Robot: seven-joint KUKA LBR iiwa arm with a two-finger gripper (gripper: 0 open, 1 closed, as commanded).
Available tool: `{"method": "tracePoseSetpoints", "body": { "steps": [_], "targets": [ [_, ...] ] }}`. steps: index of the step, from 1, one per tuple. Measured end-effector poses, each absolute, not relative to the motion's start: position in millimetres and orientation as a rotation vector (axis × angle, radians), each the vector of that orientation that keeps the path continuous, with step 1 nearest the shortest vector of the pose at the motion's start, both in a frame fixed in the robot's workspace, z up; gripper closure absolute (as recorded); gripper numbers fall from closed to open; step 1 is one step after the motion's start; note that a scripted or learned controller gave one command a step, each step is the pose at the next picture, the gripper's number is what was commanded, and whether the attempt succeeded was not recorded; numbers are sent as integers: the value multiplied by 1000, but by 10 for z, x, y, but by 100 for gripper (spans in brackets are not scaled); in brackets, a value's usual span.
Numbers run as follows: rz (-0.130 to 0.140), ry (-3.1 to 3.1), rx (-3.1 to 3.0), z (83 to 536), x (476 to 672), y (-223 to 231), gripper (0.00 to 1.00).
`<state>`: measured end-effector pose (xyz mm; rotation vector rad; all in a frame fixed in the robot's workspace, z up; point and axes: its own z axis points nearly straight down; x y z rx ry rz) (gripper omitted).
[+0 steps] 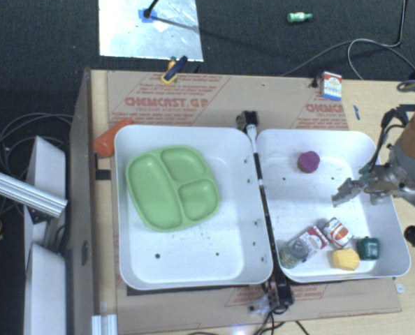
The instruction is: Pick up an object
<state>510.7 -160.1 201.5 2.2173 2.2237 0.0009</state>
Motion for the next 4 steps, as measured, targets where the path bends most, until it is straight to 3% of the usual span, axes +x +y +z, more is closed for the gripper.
{"method": "tracePoseSetpoints", "body": {
  "steps": [1,2,3,4],
  "targets": [
    [-2,2227,2219,1024,5446,-1612,0],
    [2,2224,2214,848,6433,-1689,0],
    [3,2225,2213,854,6696,-1720,0],
    [4,2227,2206,967,6706,-1722,100]
  ]
}}
